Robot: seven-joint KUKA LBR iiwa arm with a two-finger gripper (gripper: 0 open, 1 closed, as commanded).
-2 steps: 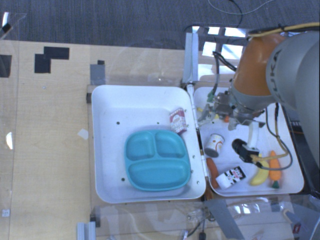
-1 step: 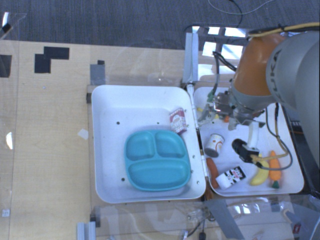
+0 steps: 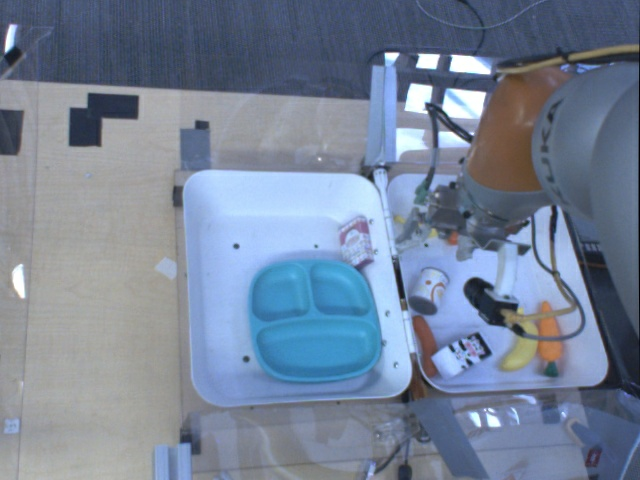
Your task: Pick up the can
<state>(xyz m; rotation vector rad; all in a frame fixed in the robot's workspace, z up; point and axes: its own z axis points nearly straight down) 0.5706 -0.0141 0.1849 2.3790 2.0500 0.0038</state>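
Can (image 3: 355, 240) sits just past the far right corner of the blue plate (image 3: 315, 320). You see it small, red and white, tipped close against the wall of the left bin (image 3: 215, 268). The plate is smooth, with three sunk parts. Right of the plate, the gripper (image 3: 432, 220) hangs over the right bin (image 3: 585, 364). You cannot tell if it is wide or narrow. Farther right lie a curved yellow banana (image 3: 520, 354) and an orange carrot (image 3: 548, 330).
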